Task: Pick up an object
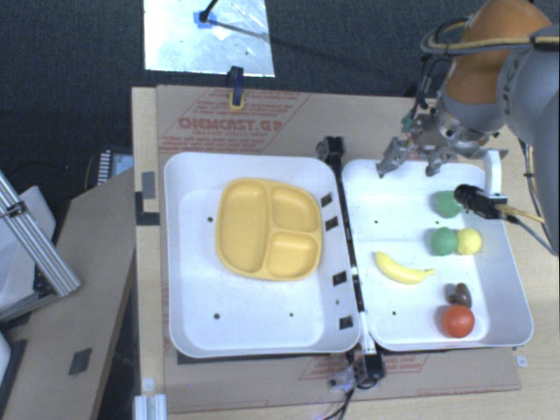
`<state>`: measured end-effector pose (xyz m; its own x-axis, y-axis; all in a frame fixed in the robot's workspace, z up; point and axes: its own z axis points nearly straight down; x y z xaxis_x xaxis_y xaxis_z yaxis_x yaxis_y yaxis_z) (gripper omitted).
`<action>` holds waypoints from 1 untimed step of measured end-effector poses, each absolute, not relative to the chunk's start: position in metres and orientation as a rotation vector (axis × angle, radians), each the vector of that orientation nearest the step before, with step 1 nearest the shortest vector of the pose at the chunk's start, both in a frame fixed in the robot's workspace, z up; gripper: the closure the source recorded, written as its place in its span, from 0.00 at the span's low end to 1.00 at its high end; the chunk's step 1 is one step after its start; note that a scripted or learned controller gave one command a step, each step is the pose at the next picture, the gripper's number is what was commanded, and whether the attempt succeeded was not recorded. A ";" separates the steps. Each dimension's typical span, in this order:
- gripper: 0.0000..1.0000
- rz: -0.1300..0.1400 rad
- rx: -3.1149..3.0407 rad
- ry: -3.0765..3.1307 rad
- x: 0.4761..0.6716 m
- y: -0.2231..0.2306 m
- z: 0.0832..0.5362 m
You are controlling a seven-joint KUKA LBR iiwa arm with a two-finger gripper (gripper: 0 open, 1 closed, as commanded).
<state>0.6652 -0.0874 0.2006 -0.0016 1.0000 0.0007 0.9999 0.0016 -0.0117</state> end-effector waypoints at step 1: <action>0.00 -0.001 -2.218 -2.226 0.668 -0.087 0.209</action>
